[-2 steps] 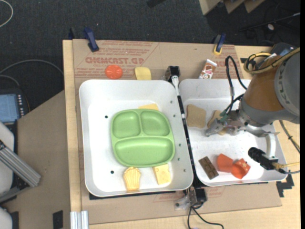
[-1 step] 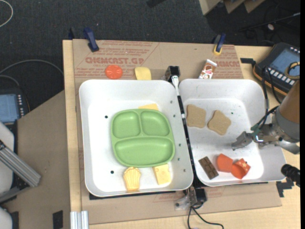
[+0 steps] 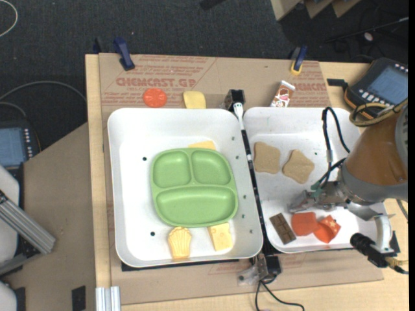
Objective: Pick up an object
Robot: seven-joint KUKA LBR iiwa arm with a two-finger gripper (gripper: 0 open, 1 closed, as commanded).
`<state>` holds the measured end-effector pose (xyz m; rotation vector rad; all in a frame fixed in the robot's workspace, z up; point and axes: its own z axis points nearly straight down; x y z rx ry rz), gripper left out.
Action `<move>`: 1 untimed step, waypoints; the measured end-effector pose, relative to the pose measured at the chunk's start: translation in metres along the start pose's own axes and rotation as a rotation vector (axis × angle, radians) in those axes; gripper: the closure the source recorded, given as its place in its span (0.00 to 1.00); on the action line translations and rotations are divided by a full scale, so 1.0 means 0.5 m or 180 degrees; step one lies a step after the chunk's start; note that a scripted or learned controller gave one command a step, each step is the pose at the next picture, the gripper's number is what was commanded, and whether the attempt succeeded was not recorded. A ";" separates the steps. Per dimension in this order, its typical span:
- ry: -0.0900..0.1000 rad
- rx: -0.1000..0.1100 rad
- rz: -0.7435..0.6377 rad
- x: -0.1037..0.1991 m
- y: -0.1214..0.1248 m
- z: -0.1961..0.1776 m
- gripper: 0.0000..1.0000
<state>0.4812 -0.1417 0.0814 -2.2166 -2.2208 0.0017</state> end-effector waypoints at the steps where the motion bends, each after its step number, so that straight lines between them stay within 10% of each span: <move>1: -0.0009 -0.0032 -0.0010 0.040 0.126 -0.007 0.00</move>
